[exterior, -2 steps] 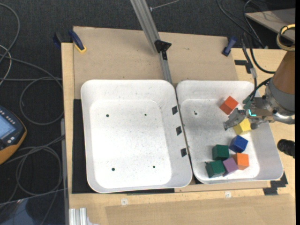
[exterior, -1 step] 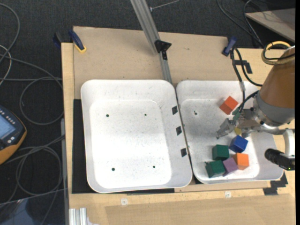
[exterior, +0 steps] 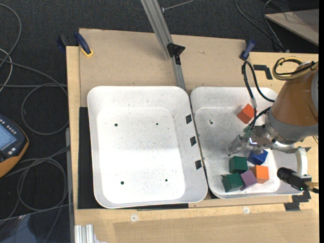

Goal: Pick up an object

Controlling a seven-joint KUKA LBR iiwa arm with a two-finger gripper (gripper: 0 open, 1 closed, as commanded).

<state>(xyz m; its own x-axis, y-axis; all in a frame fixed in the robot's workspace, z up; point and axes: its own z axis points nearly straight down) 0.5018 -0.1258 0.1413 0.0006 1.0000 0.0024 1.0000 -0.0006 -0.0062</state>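
Blue block (exterior: 258, 157), small, beside tool (exterior: 245, 144)

Two white bins (exterior: 136, 97) are sitting side by side on the bench, the right one holding six blocks: two orange (exterior: 246, 113), two green (exterior: 238, 164), one blue (exterior: 258, 157) and one purple (exterior: 248, 177).

Even, fairly bright overhead light — the white bins (exterior: 136, 100) look slightly washed out, with soft shadows. The picture is mildly grainy — the arm (exterior: 298, 105) at 3 o'clock looks blurred.
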